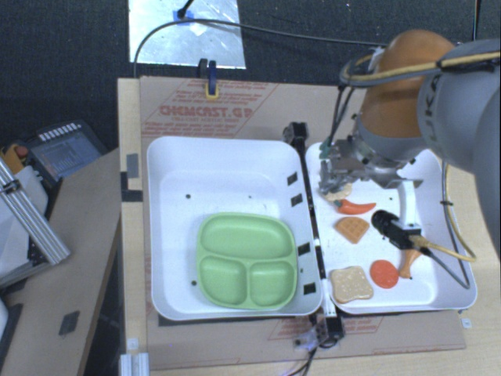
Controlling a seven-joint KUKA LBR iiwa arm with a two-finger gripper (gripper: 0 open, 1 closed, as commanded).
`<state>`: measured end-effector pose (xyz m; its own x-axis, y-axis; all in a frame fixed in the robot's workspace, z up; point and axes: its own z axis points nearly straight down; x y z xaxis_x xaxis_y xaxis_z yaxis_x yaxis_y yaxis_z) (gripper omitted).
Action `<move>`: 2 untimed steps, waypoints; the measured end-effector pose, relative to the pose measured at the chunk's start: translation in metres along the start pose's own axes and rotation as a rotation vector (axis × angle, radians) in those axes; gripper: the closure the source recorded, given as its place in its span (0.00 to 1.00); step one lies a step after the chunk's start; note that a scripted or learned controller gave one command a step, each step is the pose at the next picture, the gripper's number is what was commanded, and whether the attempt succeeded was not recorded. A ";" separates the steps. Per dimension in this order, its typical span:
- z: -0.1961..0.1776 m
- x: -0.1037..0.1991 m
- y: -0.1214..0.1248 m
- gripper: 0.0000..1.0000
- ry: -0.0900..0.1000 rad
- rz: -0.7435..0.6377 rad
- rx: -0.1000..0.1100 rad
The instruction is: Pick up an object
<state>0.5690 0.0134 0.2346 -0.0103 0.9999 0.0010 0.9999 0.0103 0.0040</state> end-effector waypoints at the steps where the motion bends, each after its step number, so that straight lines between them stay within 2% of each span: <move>1: -0.006 0.045 0.033 1.00 0.001 0.001 -0.001; 2: 0.006 0.097 0.063 1.00 0.001 0.001 0.000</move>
